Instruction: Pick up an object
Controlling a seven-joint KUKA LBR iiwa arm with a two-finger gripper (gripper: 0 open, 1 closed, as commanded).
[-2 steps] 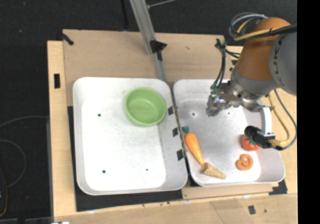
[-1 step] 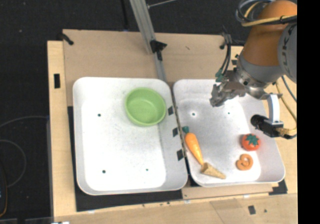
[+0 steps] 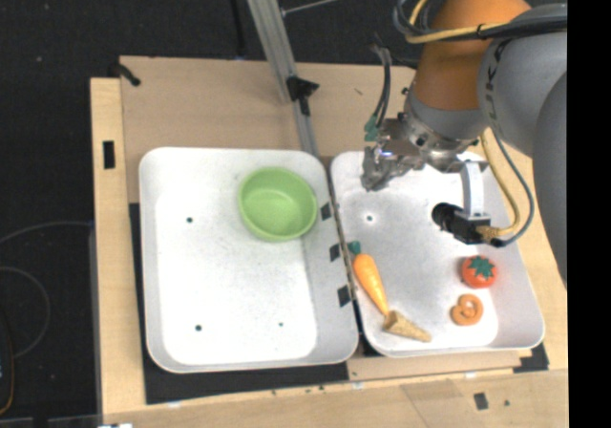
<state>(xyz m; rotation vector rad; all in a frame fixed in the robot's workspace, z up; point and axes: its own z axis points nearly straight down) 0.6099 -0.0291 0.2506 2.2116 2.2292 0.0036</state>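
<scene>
My gripper (image 3: 375, 172) hangs over the far left corner of the right bin (image 3: 420, 225), with nothing visible between its fingers. In that bin lie an orange carrot (image 3: 369, 281) along the left wall, a tan cone-shaped piece (image 3: 407, 327) near the front, a red tomato (image 3: 478, 270) and a small orange pretzel (image 3: 467, 310) at the right. A green bowl (image 3: 278, 203) sits in the far part of the left bin (image 3: 191, 302). The carrot lies well in front of the gripper.
A metal pole (image 3: 272, 34) slants up from the far edge between the bins. A black cable connector (image 3: 456, 221) hangs from the arm over the right bin. The bench's brown board (image 3: 191, 101) surrounds both bins.
</scene>
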